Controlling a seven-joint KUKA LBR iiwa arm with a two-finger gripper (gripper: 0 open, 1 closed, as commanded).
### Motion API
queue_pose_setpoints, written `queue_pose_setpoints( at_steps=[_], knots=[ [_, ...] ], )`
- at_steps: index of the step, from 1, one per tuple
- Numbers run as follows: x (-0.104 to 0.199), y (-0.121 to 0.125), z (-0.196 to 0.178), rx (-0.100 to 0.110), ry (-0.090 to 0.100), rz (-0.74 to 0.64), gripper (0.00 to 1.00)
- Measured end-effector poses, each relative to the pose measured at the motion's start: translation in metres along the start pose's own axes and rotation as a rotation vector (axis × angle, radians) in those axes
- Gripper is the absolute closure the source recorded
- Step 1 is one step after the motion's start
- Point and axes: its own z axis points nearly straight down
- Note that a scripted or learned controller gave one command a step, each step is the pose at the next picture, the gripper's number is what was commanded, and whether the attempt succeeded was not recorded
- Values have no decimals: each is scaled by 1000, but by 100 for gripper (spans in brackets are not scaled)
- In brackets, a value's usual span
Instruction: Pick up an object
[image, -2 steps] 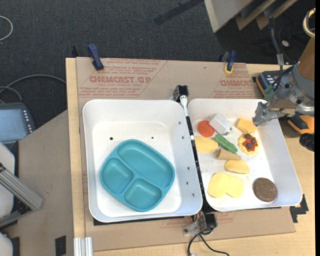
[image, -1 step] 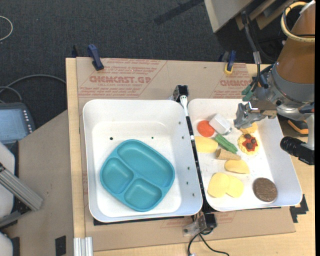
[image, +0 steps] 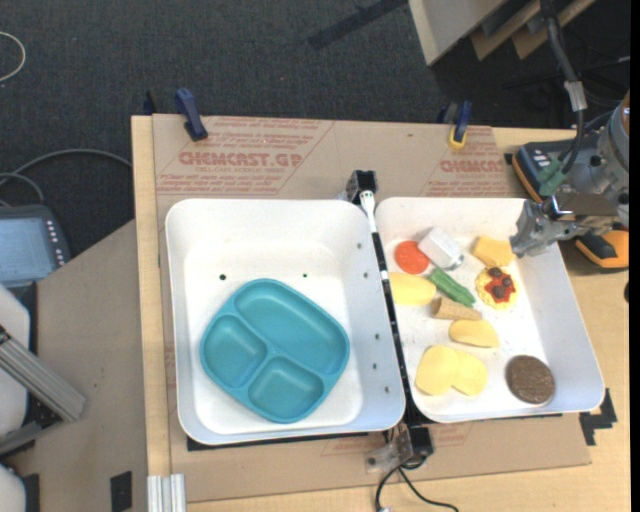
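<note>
The right bin (image: 580, 330) holds several toy foods. Among them are a red tomato (image: 411, 257), a white and grey block (image: 441, 247), a yellow cheese wedge (image: 492, 251), a green pod (image: 453, 287), a small tart with red berries (image: 498, 287), a tan cone (image: 456, 309), pale yellow pieces (image: 450, 371) and a brown round cookie (image: 529, 379). My gripper (image: 527, 237) hangs over the bin's far right corner, just right of the cheese wedge, with nothing seen in it.
A teal divided plate (image: 275, 348) lies in the left bin (image: 190, 240). Blue and yellow clamps (image: 190, 113) grip the board's far edge. An orange and black device (image: 610, 245) sits right of the bins, under the arm.
</note>
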Motion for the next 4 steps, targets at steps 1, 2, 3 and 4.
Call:
queue_pose_setpoints(
  at_steps=[1,2,3,4],
  knots=[
    [29,48,-101,-4,0,-3,100],
    [-24,0,-125,3,-2,7,100],
    [59,2,-123,11,2,-8,100],
    [-2,1,-82,16,-1,8,100]
  ],
)
